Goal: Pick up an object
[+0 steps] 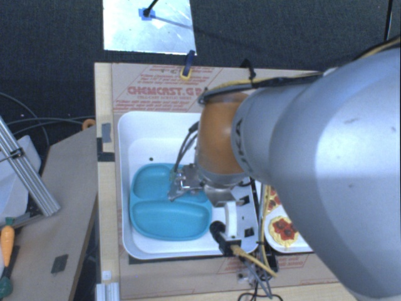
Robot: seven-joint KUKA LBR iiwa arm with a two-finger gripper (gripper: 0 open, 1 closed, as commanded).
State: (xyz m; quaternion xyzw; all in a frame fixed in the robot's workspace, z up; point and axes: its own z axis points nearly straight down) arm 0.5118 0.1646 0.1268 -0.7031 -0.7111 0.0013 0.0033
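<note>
A blue two-compartment dish [156,213] lies in the left white bin [126,144], against its near left side. My gripper [178,185] hangs low over the dish's right edge, near the divider between the two compartments. The grey arm with its orange band [216,133] reaches in from the right and hides much of the scene. The view does not show anything held in the gripper.
The right bin [301,248] is mostly hidden by the arm; a toy plate of spaghetti with red sauce [282,227] shows at its near edge. Cables [250,274] hang by the bench's front. A metal rail [25,174] and an orange carrot [6,243] sit far left.
</note>
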